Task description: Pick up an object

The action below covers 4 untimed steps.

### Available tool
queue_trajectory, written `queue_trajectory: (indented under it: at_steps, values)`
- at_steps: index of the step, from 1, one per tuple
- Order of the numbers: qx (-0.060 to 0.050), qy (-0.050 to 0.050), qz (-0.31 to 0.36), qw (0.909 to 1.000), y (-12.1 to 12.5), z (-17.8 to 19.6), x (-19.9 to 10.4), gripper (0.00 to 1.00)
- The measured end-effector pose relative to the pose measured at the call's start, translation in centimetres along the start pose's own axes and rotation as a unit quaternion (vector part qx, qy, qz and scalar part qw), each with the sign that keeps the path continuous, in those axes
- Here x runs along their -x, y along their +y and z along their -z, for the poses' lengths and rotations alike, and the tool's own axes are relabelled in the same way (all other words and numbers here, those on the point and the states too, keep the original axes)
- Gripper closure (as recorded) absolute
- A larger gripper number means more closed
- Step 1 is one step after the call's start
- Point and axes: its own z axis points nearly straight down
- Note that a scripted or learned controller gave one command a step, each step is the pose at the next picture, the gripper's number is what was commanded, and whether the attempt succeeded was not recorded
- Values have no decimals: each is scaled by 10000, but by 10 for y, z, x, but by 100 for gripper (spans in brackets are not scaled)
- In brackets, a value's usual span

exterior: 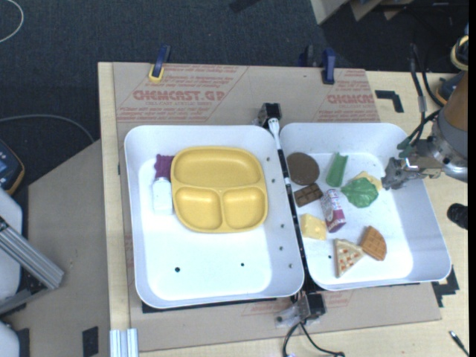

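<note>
The claw was seen low over the right bin, just right of the green toy, among a brown disc, green bar and pizza slice, though its opening could not be told, nor anything in it.

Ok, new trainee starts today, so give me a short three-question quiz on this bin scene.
1. True or false: the yellow divided plate lies in the left bin.
2. Which toy food lies nearest the tool? A) pizza slice B) green lettuce C) brown cookie
3. Fill in: the purple and white bottle lies against the plate's ____ side in the view.

Key: 1 true; 2 B; 3 left.
</note>
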Motion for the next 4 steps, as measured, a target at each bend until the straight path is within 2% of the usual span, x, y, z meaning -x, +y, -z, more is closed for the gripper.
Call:
queue_trajectory:
  at_steps: [2, 3, 4]
  values:
    - [1, 11, 30, 10000, 40, -15, -97, 100]
    - [10, 14, 33, 10000, 59, 0, -155, 100]
    - [8, 8, 15, 10000, 75, 11, -178, 100]
